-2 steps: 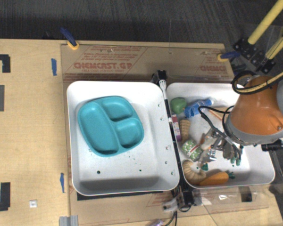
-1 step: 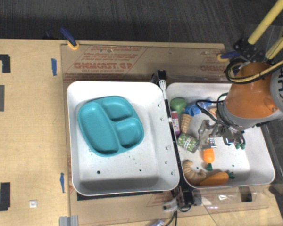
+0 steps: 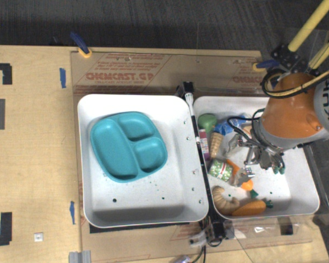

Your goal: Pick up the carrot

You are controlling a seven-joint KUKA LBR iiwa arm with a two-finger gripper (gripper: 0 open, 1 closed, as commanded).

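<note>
From my station the carrot [image 3: 251, 207] lies unlifted at the lower edge of the right bin [image 3: 301, 199], my gripper [image 3: 261, 164] hovering just above it, and how its fingers stand I cannot tell.

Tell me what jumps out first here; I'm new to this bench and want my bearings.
The teal tray stands out, lying alone in the left bin. Next comes the arm's orange band, over the right bin, where the gripper hangs above a heap of small toy foods. The carrot lies at that bin's near edge, apart from the gripper.
</note>
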